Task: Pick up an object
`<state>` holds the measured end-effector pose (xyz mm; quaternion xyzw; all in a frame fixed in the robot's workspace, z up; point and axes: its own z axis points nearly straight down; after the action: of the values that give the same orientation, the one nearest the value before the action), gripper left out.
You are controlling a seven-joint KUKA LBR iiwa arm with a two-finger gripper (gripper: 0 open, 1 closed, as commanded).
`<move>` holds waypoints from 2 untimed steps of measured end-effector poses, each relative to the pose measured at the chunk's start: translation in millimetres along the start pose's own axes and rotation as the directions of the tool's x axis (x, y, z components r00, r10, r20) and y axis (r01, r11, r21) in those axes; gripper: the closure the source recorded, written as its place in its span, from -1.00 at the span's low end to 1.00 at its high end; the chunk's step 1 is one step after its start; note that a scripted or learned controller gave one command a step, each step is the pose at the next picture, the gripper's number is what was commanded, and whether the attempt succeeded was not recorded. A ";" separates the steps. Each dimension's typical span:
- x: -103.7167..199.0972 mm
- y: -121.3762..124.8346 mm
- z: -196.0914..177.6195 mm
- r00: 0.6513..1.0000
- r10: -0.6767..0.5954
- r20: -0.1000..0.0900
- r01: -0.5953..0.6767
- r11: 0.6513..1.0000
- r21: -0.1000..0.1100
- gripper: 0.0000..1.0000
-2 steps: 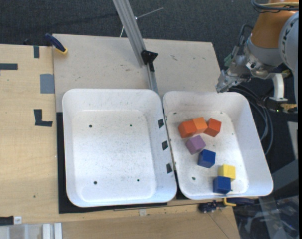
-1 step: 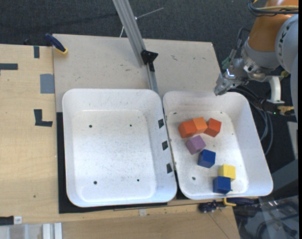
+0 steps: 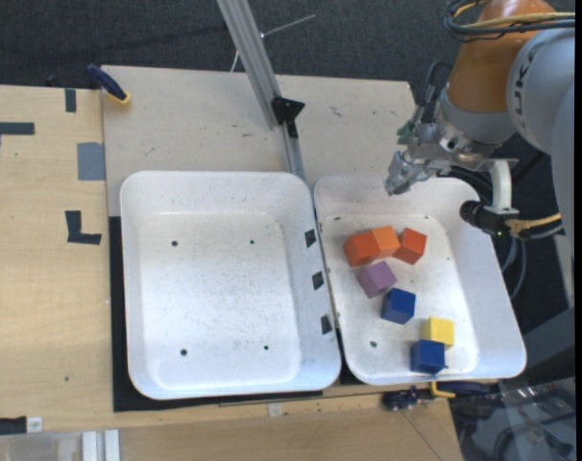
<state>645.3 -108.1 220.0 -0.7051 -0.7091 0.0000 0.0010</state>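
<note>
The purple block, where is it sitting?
The purple block lies in the right bin, just below the orange block and above a blue block.

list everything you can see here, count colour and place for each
orange blocks: 2, a larger orange one and a smaller red-orange one beside it, upper part of the right bin
purple block: 1, purple, just below the orange ones in the right bin
blue blocks: 2, blue, one mid right bin, one at its near edge
yellow block: 1, yellow, touching the nearer blue block
bins: 2, white, side by side on the bench; left bin, right bin
metal pole: 1, grey, slanting down to the gap between the bins
clamp: 1, blue and yellow, far left corner of the bench
arm: 1, grey with orange band, coming in from the right
gripper: 1, over the right bin's far edge
</note>
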 end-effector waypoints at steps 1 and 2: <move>54.7 -26.6 4.3 1.000 -0.001 -0.001 0.001 1.000 0.002 1.00; 97.5 -45.8 3.4 1.000 0.000 -0.001 0.000 1.000 0.002 1.00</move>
<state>599.0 -10.9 216.8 -0.7051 -0.7091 0.0004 0.0017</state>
